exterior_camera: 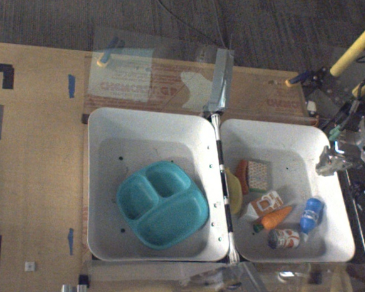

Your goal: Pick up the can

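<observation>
Gripper [332, 161] first: from my seat I see it at the right bin's [246, 136] far right rim, above the wall, but its metal parts blur together and I cannot tell how it is set. Below it, toward the near edge, the can [284, 239] lies on its side on the bin floor, well apart from the gripper. Just beside the can, a carrot [273, 219] lies tilted and a blue bottle [311, 215] sits closer to the gripper. Farther left of it are a small carton [265, 203] and a patterned packet [256, 175]. Left again, the other bin [108, 130] holds a teal divided plate [163, 204]. Both bins rest on a tan bench [29, 180] with blue tape marks; beyond it lies dark carpet [118, 8] with a cable.
</observation>
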Controlling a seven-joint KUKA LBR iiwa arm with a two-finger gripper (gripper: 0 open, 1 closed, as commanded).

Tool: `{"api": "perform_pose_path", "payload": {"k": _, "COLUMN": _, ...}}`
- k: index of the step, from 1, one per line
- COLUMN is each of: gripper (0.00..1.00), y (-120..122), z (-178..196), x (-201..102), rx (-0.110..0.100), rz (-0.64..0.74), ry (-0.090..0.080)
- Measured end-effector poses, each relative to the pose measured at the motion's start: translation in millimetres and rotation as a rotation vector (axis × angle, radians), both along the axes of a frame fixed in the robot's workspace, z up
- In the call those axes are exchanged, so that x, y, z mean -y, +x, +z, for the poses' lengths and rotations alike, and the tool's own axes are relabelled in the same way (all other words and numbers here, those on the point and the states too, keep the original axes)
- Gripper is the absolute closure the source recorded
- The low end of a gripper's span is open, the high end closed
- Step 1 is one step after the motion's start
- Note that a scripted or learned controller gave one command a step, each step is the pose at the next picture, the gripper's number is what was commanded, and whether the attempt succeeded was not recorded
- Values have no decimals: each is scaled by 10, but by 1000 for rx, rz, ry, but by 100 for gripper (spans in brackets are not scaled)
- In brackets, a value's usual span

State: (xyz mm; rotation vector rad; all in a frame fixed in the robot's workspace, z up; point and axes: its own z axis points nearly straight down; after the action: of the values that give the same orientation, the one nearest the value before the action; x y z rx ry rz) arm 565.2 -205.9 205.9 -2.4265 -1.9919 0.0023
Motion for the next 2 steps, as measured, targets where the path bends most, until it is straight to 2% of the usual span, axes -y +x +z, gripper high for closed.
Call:
{"api": "perform_pose_path", "payload": {"k": 1, "gripper": 0, "y": -2, "z": -3, "x": 4, "rx": 0, "rz": -1, "ry": 0}}
{"api": "perform_pose_path", "payload": {"k": 2, "gripper": 0, "y": -190, "z": -1116, "x": -528, "rx": 7, "rz": 54, "ry": -3}}
